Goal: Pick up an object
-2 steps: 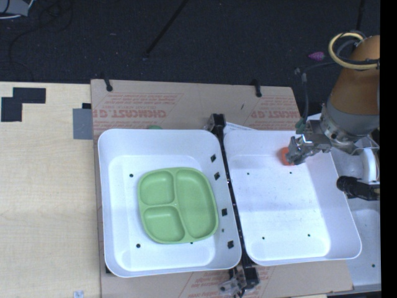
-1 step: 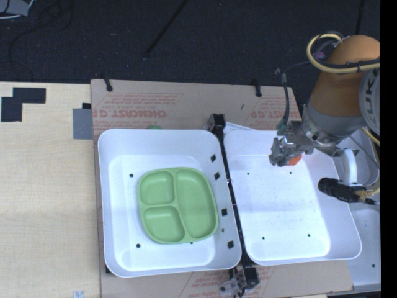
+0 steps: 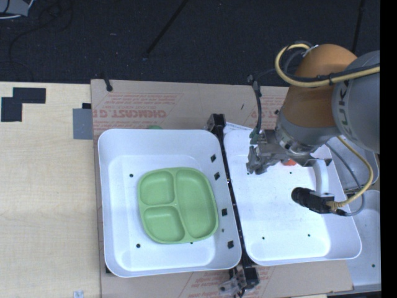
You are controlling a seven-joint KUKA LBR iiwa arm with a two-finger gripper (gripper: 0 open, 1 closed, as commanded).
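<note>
Behind both bins, cardboard (image 3: 161, 107) shows mirrored red lettering.

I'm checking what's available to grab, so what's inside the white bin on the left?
The left white bin holds one light green divided plastic plate with three compartments, lying flat. Whatever might lie beneath the plate is covered.

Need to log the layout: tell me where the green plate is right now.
The green plate lies flat in the left bin, about in its middle, across the divider from the gripper over the right bin.
</note>
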